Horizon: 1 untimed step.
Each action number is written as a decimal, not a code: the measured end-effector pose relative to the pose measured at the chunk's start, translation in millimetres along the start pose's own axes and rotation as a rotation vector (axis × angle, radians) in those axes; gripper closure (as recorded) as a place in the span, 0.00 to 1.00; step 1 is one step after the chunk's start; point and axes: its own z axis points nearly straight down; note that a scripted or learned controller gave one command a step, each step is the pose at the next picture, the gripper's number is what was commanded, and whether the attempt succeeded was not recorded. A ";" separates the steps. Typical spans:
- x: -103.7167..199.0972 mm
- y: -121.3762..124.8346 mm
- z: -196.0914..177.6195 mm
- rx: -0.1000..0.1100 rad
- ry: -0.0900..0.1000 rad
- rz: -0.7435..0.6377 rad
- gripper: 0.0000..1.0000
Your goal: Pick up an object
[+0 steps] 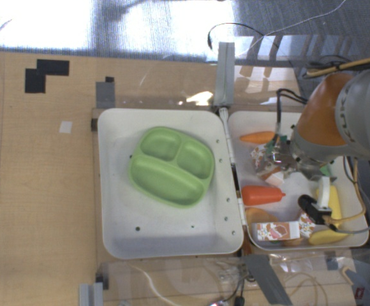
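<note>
My gripper (273, 160) hangs low in the right bin (358, 237), near its left-centre, and the grey arm with its orange band reaches in from the right. Just behind the gripper lies an orange carrot (256, 137). In front of it is a second orange, carrot-like piece (261, 195). A small printed carton (277, 230) rests along the bin's front wall. Beside the carton lies a yellow banana (328, 236), and another yellow piece (333, 199) sits further back. Something small and pale, too blurred to name, sits right at the gripper's tip.
The left bin (118, 234) holds a green divided plate (171, 165) near its middle. A narrow rim (231, 171) separates the two bins. Cables trail over the bench behind the right bin.
</note>
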 end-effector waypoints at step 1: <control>52.5 45.1 -100.0 0.014 -0.003 0.121 1.00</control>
